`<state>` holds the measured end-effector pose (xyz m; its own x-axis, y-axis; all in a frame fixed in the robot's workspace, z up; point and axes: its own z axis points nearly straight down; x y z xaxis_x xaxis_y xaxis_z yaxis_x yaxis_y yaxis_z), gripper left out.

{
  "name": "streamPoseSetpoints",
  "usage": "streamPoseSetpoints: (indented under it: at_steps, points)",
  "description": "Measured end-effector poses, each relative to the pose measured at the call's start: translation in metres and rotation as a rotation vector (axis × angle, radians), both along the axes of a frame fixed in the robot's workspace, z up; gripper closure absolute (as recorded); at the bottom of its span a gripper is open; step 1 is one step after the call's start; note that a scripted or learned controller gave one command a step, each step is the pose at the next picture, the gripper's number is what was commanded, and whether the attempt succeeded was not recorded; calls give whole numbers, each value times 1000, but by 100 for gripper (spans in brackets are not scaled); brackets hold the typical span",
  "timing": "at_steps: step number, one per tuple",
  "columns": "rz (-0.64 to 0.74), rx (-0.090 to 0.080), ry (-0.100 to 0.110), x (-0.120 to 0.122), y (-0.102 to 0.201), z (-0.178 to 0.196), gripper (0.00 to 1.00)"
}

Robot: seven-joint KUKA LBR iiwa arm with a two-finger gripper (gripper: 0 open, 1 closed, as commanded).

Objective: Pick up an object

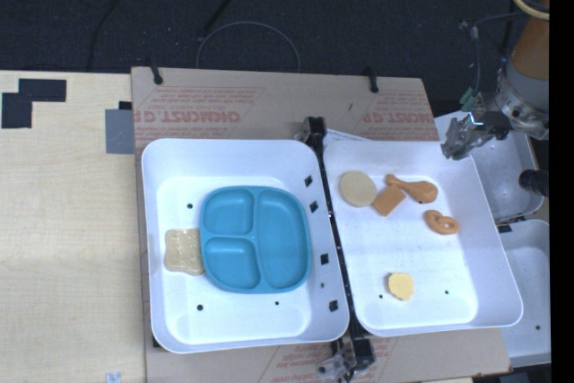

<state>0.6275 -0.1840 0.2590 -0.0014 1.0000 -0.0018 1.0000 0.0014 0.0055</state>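
Camera view: small metal two-finger gripper (459, 139) hovers over the right shallow white plastic bin's (484, 300) upper right corner; whether it is wide or narrow, I cannot tell.

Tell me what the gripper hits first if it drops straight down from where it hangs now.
Probably the right bin's upper right rim or corner. The gripper hangs over that edge, apart from the food pieces; the closest, an orange drumstick-shaped piece, lies further into the bin. Depth is unclear from this slant.
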Motion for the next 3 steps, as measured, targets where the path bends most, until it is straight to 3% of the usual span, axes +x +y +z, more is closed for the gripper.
streamPoseSetpoints:
  at_steps: [1,3]
  points:
    - [0,1,3,1,-1,35,100]
    - [3,4,9,-4,101,34,100]
